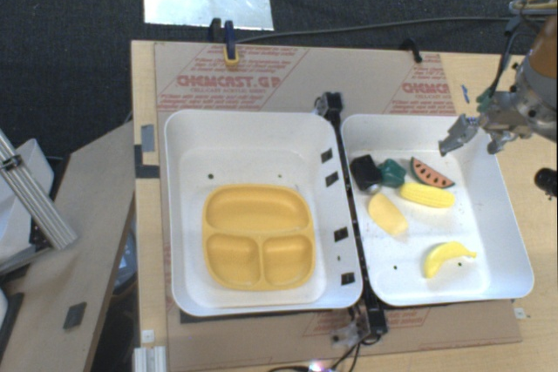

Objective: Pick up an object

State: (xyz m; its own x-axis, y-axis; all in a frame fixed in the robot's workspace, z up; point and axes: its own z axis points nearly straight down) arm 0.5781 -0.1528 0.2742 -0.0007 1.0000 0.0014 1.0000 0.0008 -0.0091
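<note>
Banana [448,258] low in right bin — fingers [457,138] well above, apart

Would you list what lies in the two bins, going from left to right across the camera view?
Yellow divided tray → black object → pale yellow block → yellow corn cob → banana. The green piece and watermelon slice overlap the others in order, so I left them out.

A single fixed camera looks down at a slant from above the bench [288,70], set far enough back to take in both white bins [187,144] and the dark floor [70,13] beyond.
</note>
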